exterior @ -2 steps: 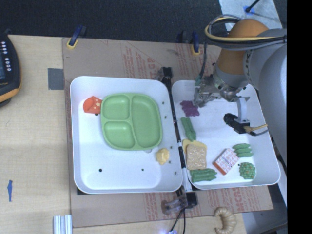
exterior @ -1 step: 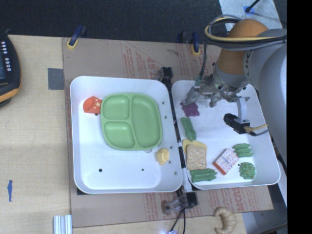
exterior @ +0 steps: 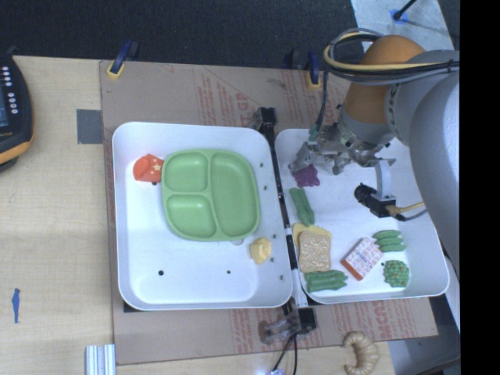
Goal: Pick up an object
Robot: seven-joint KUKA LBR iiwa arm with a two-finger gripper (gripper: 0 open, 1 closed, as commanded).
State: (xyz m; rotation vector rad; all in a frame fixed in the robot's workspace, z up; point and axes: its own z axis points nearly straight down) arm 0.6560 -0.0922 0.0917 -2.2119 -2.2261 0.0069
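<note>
Currently the gripper [exterior: 314, 160] sits low over the far-left corner of the right bin [exterior: 426, 287], arm [exterior: 437, 131] coming in from the right with the orange band [exterior: 391, 51] above the wrist. Can't tell the claw state: the wrist hardware blocks the view of the tips. A purple grape-like piece [exterior: 306, 176] lies right under or beside the gripper, touching or nearly so; nothing clearly shows it held.

Right bin contents:
- green pickle-shaped piece [exterior: 301, 205] along the left wall, just in front of the purple one
- toast slice [exterior: 315, 251] on a yellow cheese-like slab [exterior: 306, 231], near the left wall
- green bean pod [exterior: 326, 280] at the near-left corner, just below the toast
- red-and-white packet [exterior: 362, 258] toward the near edge, middle
- green pea pod [exterior: 388, 241] and green bumpy cluster [exterior: 396, 273] near the near-right corner
- black cable clip [exterior: 378, 201] hanging off the wrist, over the bin's centre

Left bin [exterior: 133, 287]:
- green divided plate [exterior: 211, 194] in the middle, three compartments
- red piece with a yellow star [exterior: 148, 168] touching the plate's far-left edge
- small yellow lump [exterior: 260, 249] just off the plate's near-right corner, near the bin's right wall

Outside the bins: a tan curled piece [exterior: 362, 351] on the cardboard sheet [exterior: 195, 92] at the near-right, blue clamps [exterior: 121, 57] at the far edge, a black-and-orange pendant [exterior: 12, 108] at the bench's left edge.
</note>
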